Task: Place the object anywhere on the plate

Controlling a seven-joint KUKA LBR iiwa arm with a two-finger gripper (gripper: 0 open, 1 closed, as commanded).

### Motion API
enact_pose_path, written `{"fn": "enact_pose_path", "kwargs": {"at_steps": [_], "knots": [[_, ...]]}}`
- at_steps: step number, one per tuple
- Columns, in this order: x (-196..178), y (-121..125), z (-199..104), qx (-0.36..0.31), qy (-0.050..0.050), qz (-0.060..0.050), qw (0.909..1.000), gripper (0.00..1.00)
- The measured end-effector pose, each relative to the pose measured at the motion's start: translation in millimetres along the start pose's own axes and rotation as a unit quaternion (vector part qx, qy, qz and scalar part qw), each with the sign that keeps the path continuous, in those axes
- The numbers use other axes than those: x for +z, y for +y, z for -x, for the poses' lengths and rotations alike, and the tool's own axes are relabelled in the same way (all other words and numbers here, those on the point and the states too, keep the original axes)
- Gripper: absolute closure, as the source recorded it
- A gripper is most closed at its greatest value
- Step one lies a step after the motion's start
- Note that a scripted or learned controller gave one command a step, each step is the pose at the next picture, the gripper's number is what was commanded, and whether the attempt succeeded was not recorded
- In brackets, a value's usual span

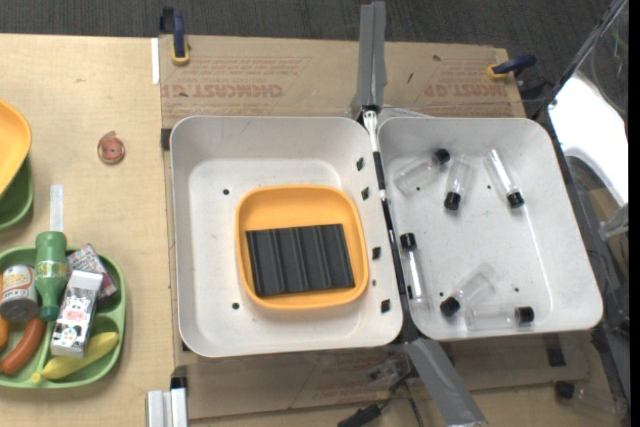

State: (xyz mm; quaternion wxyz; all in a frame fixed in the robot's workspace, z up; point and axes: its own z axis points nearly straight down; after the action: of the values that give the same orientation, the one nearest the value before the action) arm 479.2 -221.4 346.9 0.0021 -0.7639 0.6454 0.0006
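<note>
Orange plate [300, 207] (left bin [200, 245]), vials [455, 185] right

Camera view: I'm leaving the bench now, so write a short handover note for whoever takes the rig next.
Gripper: no state to report from this view.
Left bin: orange plate sits in its middle with a dark ridged block lying on it.
Right bin: several clear vials with black caps, e.g., lie loose on the floor.
Done: no vial on the plate.
Left: pick one vial and set it anywhere on the plate.
</note>
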Motion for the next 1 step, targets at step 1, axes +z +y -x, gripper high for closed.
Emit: {"fn": "enact_pose_path", "kwargs": {"at_steps": [1], "knots": [[9.8, -3.2, 20.1, -0.174, -0.001, 0.001, 0.9848, 0.0]]}}
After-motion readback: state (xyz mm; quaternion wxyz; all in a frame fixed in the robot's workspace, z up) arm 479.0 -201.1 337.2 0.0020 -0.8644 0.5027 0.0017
